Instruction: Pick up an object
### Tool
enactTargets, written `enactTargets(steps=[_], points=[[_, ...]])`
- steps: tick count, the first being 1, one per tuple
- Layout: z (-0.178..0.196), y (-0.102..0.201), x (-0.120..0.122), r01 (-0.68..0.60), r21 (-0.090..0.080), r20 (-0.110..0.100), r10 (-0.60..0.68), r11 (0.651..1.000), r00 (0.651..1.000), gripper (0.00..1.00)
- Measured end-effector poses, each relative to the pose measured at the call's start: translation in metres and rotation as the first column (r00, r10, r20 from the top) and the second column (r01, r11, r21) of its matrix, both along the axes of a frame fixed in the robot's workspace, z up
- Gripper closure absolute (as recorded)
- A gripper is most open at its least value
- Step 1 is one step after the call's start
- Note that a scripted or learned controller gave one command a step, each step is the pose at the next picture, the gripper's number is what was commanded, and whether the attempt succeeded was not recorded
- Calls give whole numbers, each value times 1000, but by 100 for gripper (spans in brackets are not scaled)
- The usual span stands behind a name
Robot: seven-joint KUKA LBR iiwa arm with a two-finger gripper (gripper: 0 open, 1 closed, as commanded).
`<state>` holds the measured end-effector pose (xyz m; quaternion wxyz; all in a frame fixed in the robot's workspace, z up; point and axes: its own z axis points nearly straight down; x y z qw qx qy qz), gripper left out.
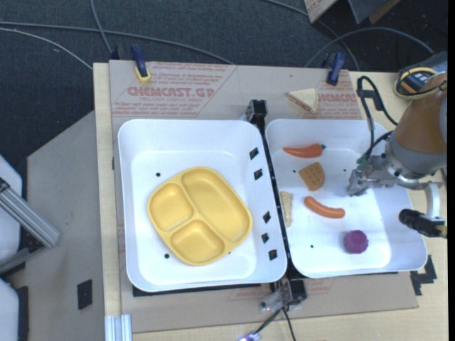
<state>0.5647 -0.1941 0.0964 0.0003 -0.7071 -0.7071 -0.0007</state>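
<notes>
White bins (135,190) sit on a seemingly cardboard-covered bench (178,87).

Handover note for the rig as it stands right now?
Gripper: low in the right bin, near its middle; nothing seen in it, jaws' state not readable.
Right bin holds: chili at the back, cracker below it, sausage mid-bin, purple ball toward the front, a pale piece by the divider.
Left bin: yellow tray.
A sandwich wedge lies outside, behind the bins.
Done: no pick visible.
Left: grasp one item and lift. Sausage and cracker look closest.
</notes>
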Motion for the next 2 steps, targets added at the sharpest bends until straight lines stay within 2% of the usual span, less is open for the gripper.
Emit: enactTargets(steps=[2], points=[[92,6,9,-2,-4,6,2,1000,1000,100]])
